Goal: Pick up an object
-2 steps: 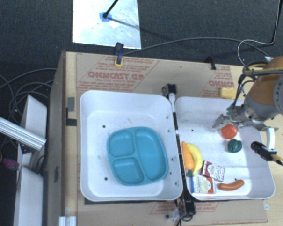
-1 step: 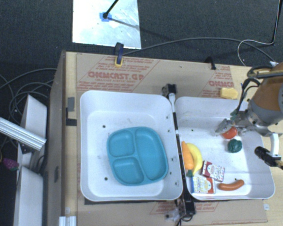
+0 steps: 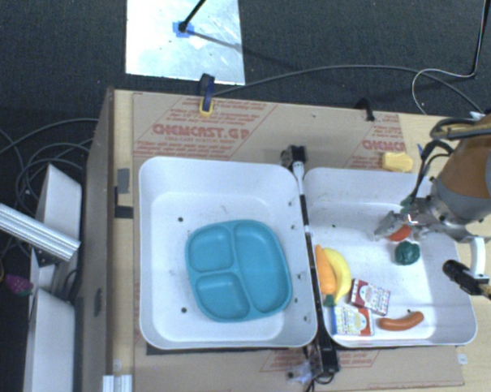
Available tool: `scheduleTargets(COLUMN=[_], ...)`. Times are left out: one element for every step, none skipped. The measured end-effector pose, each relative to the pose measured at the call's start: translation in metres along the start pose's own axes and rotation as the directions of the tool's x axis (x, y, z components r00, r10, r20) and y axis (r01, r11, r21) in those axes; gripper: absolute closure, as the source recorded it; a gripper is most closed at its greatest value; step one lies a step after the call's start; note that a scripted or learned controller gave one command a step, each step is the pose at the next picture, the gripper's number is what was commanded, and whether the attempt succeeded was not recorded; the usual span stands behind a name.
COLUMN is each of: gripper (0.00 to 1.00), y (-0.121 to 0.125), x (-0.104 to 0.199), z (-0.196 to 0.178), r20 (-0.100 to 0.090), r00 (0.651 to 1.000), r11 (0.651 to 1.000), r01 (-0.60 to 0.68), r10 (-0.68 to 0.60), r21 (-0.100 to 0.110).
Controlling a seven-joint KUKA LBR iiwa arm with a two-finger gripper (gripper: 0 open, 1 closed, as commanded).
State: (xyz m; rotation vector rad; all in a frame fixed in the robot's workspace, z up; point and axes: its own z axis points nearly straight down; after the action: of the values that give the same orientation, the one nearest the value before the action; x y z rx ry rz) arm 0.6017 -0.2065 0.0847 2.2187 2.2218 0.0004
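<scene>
**Gripper low over the right bin's far side**

I see the left bin [image 3: 159, 228] holding a blue divided plate [image 3: 237, 269]. The right bin [image 3: 455, 318] holds a banana [image 3: 338, 270], a carrot [image 3: 326, 276], two small cartons [image 3: 360, 309], a sausage [image 3: 400, 320] and a green lump [image 3: 406, 253]. The gripper [image 3: 404, 226] hangs at a red piece [image 3: 400, 234]; I cannot tell how its fingers stand.

Dark carpet floor [image 3: 49, 44], black cables [image 3: 24, 141] trailing left of the cardboard-topped bench [image 3: 232, 121], shiny foil sheet [image 3: 186, 34] lying beyond it
</scene>
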Motion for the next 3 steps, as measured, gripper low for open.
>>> scheduleTargets(gripper=[0.00,0.00,1.00], y=[0.021,0.020,0.022], x=[0.000,0.000,0.000], z=[-0.085,0.001,-0.011], r20=[0.002,-0.001,0.000], r00=[1.000,1.000,1.000], r11=[1.000,1.000,1.000], r01=[0.003,0.001,0.004], r10=[-0.003,-0.001,-0.004], r21=[-0.005,0.000,-0.004])
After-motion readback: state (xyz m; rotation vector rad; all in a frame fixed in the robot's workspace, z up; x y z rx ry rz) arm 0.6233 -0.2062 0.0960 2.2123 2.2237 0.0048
